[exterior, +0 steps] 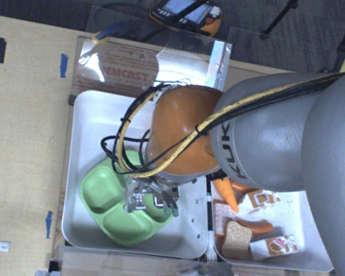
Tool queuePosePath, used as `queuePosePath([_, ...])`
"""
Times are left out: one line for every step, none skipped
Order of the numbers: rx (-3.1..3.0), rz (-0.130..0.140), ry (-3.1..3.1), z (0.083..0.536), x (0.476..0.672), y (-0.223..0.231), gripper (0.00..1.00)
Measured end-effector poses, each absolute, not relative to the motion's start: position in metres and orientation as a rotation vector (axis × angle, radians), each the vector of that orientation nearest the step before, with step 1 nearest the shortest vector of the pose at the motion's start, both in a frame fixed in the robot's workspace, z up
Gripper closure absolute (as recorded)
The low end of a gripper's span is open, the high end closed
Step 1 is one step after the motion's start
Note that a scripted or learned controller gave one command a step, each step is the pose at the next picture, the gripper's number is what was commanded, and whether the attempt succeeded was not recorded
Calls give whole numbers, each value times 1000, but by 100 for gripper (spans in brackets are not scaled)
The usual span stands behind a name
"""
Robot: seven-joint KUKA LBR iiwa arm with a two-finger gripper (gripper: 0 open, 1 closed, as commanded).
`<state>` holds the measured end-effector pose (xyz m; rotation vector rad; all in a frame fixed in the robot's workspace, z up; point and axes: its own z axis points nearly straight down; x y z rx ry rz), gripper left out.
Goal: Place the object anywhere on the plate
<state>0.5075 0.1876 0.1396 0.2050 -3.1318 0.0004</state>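
The gripper (149,200) hangs over the green divided plate (106,201) in the left bin (89,127); finger state cannot be told. A carrot (224,192) and bread slice (237,239) lie in the right bin (313,239).

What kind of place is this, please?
Probably a robotics lab test bench. A grey arm reaches over two white bins holding a green plate and toy food, with tape marks on the wooden bench.

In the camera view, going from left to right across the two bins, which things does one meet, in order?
Green plate → tool above the plate → carrot → bread slice → printed packet.
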Motion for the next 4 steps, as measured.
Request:
queuePosePath([-350,-41,-3143,100,522,124,100])
queuePosePath([-396,0,-3115,157,531,118,100])
queuePosePath([-172,2,-3132,155,480,133,100])
queuePosePath([23,2,-3136,128,480,170,100])
